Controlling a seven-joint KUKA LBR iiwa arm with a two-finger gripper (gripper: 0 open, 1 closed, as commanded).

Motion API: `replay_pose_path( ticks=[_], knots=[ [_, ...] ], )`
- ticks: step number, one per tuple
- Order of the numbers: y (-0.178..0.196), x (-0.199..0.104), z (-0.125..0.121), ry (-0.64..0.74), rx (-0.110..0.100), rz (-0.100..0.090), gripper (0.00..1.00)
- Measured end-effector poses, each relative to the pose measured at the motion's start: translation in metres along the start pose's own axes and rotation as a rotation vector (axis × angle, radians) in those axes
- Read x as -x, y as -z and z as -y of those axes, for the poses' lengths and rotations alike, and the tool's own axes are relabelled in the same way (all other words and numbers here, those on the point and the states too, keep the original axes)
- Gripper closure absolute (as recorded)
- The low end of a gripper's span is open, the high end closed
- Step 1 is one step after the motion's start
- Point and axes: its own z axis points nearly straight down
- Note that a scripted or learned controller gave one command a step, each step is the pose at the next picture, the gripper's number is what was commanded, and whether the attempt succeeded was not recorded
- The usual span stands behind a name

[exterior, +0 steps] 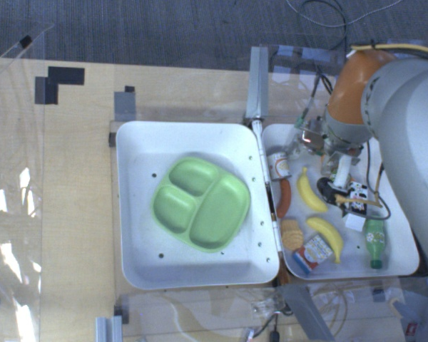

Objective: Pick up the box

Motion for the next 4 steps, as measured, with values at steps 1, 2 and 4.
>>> replay_pose_path(
  ticks=[1, 2, 4],
  knots=[
    [0.0, 0.0, 0.0, 0.0, 0.0, 0.0, 0.0],
    [0.169, 0.017, -0.027, -0.077, 0.0, 0.001, 0.0],
    [0.012, 0.02, -0.026, -0.207, -0.007, 0.002, 1.0]
  ],
)
